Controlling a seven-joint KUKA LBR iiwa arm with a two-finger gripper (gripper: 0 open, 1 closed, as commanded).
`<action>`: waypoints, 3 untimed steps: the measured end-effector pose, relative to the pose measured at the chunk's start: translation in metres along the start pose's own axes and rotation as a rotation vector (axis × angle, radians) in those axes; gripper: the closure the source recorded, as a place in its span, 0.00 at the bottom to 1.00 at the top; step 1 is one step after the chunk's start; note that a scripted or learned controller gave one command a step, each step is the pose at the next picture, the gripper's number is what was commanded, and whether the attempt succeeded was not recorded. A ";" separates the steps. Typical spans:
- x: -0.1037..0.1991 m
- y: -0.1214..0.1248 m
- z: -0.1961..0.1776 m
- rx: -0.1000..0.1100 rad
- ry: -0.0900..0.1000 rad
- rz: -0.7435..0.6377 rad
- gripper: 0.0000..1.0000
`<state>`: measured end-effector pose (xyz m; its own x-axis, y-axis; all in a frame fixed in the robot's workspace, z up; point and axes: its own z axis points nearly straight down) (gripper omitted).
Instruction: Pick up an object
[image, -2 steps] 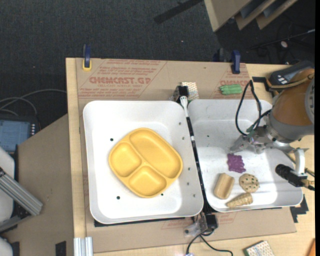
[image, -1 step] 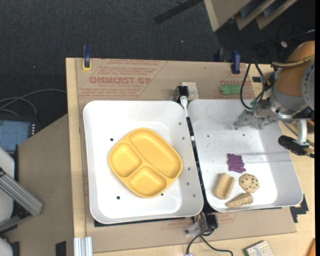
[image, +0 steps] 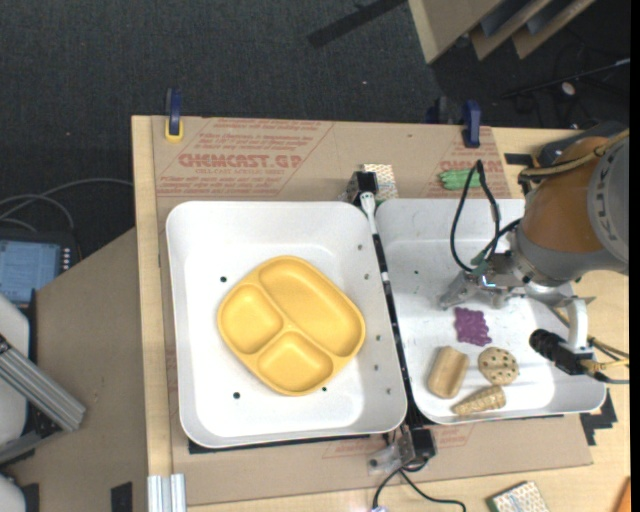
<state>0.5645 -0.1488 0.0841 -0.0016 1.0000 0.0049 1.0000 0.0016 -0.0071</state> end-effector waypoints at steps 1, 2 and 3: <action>0.000 0.086 -0.002 -0.015 -0.007 -0.002 0.00; -0.040 0.010 -0.001 -0.002 -0.004 0.007 0.00; 0.047 -0.053 0.001 0.000 0.001 -0.003 0.00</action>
<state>0.5111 -0.1014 0.0840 -0.0043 1.0000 0.0055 1.0000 0.0043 -0.0069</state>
